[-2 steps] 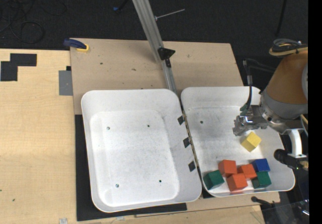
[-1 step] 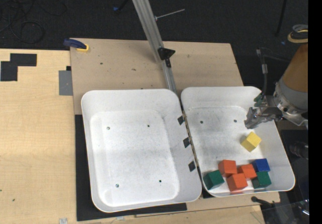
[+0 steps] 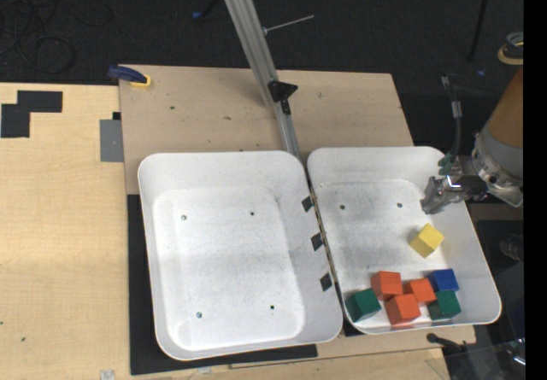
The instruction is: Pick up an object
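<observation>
The metal claw (image 3: 438, 195) hangs over the right bin's (image 3: 376, 169) far edge; its grip cannot be made out. A yellow cube (image 3: 426, 240) lies near, apart from clustered blocks (image 3: 408, 295).
</observation>
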`<state>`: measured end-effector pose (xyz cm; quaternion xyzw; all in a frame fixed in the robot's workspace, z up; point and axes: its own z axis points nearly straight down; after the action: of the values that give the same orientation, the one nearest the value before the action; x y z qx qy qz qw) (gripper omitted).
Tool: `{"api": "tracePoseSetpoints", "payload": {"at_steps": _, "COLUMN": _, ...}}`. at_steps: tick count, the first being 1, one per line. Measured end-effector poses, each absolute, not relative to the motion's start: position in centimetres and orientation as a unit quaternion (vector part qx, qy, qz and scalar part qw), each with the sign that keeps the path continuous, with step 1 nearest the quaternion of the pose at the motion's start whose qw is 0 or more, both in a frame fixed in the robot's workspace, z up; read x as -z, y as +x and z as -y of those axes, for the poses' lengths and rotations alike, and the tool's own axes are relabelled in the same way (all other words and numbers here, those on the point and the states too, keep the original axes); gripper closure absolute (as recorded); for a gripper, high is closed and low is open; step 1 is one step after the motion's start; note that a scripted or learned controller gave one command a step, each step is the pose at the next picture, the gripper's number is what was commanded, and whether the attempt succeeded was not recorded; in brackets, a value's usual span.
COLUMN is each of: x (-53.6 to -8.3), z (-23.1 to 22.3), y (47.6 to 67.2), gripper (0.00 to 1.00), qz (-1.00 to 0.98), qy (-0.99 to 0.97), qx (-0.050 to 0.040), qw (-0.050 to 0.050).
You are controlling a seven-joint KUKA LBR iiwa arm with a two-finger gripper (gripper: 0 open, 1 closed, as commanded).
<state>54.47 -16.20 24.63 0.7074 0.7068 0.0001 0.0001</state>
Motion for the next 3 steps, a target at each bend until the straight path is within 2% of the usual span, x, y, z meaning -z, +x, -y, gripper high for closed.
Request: {"api": "tracePoseSetpoints", "payload": {"at_steps": 3, "x": -22.8, "z": 2.1, "y": 56.9, "gripper": 1.0, "qz": -0.709, "qy": 0.706, "qx": 0.0014, "qw": -0.003}}
